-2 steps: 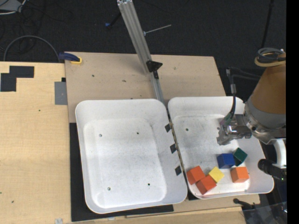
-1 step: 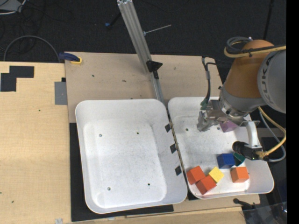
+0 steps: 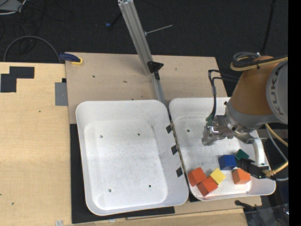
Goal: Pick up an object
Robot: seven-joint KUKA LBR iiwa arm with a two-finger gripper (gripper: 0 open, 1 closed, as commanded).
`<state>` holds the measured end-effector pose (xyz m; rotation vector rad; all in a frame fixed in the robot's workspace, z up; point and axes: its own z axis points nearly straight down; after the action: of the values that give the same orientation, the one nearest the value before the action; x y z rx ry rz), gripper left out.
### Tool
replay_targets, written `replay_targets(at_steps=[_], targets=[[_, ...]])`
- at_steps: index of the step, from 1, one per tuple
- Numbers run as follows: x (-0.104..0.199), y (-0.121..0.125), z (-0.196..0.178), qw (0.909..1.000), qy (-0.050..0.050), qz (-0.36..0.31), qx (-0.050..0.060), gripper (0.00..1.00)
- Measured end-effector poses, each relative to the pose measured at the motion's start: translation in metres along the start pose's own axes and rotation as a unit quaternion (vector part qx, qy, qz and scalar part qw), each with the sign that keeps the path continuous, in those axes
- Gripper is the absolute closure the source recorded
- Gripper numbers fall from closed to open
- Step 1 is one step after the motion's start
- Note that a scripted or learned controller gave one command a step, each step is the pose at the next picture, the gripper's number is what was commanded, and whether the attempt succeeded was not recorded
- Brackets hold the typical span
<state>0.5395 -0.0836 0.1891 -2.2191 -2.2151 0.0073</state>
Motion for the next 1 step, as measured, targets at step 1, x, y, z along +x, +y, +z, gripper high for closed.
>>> replay_targets(at_steps=[1], targets=[[-0.0004, 0.0017, -0.0007, 1.0000, 0.000, 0.001, -0.002, 0.00]])
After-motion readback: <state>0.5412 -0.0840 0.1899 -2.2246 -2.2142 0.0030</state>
